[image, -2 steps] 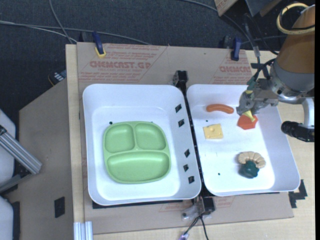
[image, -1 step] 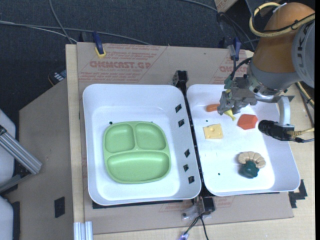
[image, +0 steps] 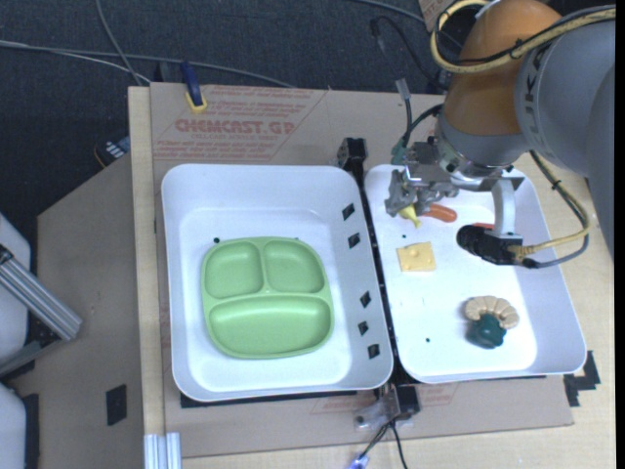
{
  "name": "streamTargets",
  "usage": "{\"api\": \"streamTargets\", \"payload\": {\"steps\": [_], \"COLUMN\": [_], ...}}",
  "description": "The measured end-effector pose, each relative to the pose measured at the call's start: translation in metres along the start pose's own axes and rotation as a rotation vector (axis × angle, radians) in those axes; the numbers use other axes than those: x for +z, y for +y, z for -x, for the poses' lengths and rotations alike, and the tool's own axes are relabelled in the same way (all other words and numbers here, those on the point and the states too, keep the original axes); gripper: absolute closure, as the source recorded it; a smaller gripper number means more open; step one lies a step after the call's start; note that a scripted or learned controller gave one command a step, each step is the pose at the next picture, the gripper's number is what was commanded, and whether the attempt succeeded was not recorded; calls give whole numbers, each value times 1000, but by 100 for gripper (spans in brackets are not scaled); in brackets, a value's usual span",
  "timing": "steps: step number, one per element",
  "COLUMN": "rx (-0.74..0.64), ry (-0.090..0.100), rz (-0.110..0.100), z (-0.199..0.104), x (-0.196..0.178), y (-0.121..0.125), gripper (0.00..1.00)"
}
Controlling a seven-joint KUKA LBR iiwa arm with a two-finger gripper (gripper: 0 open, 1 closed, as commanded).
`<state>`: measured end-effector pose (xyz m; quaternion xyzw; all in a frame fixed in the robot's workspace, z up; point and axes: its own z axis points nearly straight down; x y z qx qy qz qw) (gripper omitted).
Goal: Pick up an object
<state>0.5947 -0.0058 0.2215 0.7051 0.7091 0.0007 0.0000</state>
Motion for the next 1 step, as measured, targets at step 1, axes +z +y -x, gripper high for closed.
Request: {"api": "streamTargets", "payload": {"steps": [1], "rx": [-2], "ry": [2], "rz": [1], "z": [-62], "x": [-3], "y": [15], "gripper": [100]}}
